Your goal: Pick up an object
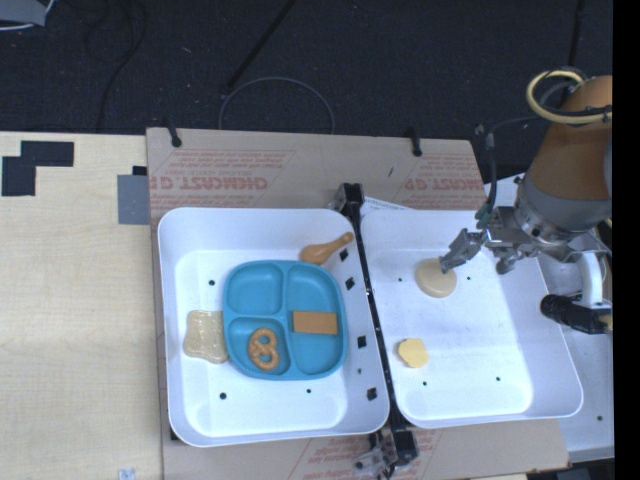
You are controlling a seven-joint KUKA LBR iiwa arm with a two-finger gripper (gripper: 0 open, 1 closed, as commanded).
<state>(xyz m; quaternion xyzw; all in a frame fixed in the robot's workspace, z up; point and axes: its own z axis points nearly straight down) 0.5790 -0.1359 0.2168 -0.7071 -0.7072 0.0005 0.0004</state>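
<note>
Tool (480, 250), fingers spread wide and gripping nothing, hovering over right bin (540, 368) beside beige disc (436, 279), with yellow piece (412, 352) lying toward front edge.

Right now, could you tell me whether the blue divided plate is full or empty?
Partly filled: the blue plate in the left bin holds a pretzel in one compartment and an orange-brown block in another; its other compartments look bare.

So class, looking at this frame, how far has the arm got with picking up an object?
Done: the gripper has reached the right bin. In hand: it sits right by the pale round disc, nothing visibly between its fingers. Left: grasping and lifting; the yellow piece also lies untouched.
</note>
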